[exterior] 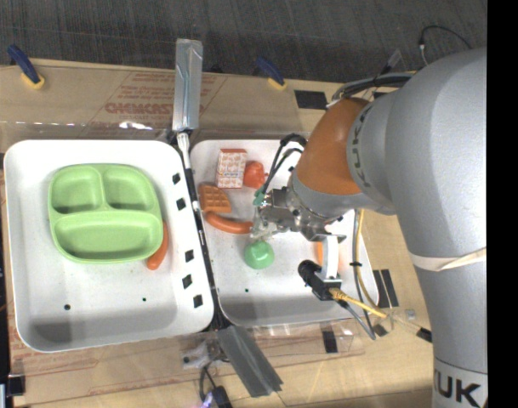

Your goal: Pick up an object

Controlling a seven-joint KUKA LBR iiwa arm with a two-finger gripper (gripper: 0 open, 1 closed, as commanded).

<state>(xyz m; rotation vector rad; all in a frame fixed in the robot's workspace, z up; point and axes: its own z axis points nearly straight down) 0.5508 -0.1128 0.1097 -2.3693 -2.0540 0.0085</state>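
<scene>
Green round toy [259,255] in right bin [276,308], directly under gripper [264,230]; fingers point down at it, whether they pinch it: cannot tell. Orange sausage [229,223] at gripper's 9 o'clock, waffle piece [213,198] and red-white carton [231,167] toward 11. Left bin [29,228] holds green divided tray [105,212], carrot [158,253] touching tray's 4 o'clock corner.

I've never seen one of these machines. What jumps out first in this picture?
The big grey arm with its orange band fills the right side, bending down over the right bin. Its gripper hangs just above a small green object, among toy foods such as a hot dog and a waffle. In the left bin lies a bright green divided plate.
</scene>
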